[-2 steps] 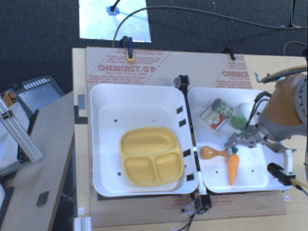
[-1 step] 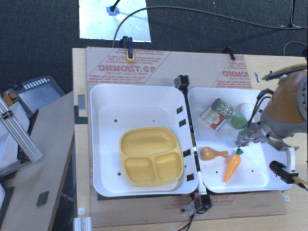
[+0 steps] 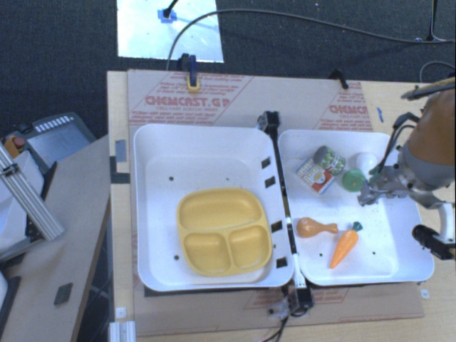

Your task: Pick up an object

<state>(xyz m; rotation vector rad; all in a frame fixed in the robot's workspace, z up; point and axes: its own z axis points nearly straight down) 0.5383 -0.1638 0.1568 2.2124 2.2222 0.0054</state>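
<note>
The right bin (image 3: 399, 262) holds several toys. An orange carrot (image 3: 345, 246) lies near the front, with a tan drumstick (image 3: 316, 226) to its left. A small can with a red and green label (image 3: 320, 168) lies toward the back. A green round piece (image 3: 353, 181) and a white egg-like piece (image 3: 365, 162) sit beside it. My gripper (image 3: 372, 191) hangs low over the bin's right half, just right of and below the green piece and above the carrot. Nothing is visibly held in it.
The left bin (image 3: 157, 155) carries a yellow divided plate (image 3: 224, 230). A black divider clip strip (image 3: 279, 191) runs between the bins. The grey arm with its orange band (image 3: 434, 137) comes in from the right over the bin's rim. A black fitting (image 3: 431, 239) sits at the right edge.
</note>
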